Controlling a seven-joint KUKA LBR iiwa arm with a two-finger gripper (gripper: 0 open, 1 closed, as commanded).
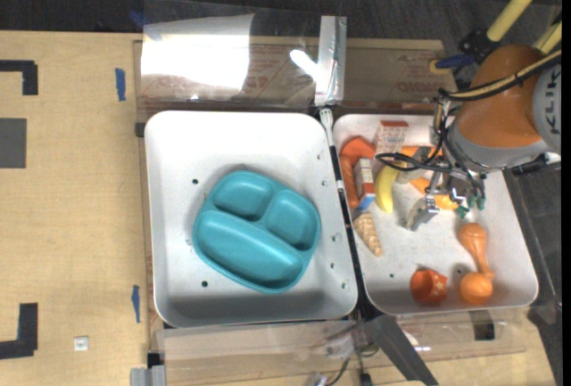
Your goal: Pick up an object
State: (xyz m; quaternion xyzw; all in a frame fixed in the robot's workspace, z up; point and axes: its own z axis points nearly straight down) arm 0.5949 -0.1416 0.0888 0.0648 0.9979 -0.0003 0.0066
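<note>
Tan surface [71, 197] carries two shallow white bins side by side, dark floor beyond. Left bin [169, 143] holds a teal divided plate [257, 229]. Right bin [517, 259] holds the toy food: banana [384, 188], orange carrot-like piece [354, 152], corn cob [368, 233], tomato [429, 285], and an orange gourd-shaped piece [475, 249] with a round orange fruit [476, 287] below it.

Pincer [426, 208] hangs low over mid right bin; cannot tell whether it is open or closed, nothing visibly between the tips.

Judgement: nearest candidate is the banana, just left of the pincer, long axis roughly up-down in the view. Tomato lies toward the near edge.
</note>
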